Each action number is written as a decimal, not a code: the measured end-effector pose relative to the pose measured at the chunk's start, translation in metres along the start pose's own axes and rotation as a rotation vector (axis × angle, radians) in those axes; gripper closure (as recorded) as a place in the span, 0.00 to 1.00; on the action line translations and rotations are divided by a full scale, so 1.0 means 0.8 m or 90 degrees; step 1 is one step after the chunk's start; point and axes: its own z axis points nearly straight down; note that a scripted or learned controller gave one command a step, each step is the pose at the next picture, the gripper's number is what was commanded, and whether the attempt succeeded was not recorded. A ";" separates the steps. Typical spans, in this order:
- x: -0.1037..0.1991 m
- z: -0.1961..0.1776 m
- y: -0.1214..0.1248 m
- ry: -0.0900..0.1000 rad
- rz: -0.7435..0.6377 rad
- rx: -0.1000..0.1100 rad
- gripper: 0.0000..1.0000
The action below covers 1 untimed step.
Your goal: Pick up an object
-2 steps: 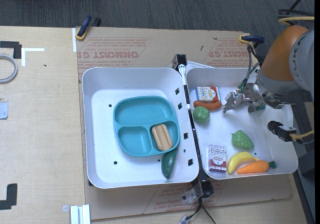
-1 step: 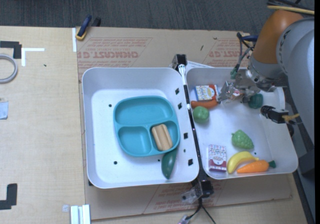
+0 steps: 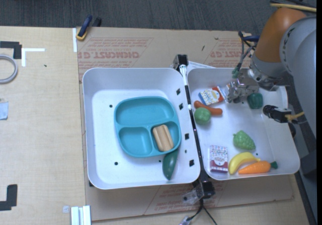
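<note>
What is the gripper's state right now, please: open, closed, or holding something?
Gripper: cannot be told; it hangs over the right bin beside the small carton, with nothing seen in it.

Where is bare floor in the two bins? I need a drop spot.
Left bin: bare strips above and left of the teal tray. Right bin: a bare patch between the green ball and the leafy green piece. Crowded near the gripper and banana.

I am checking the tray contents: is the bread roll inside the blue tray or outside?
Inside. The bread roll lies in the lower right compartment of the blue tray.
</note>
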 end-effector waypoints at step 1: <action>0.000 -0.001 0.001 -0.001 0.000 -0.004 0.00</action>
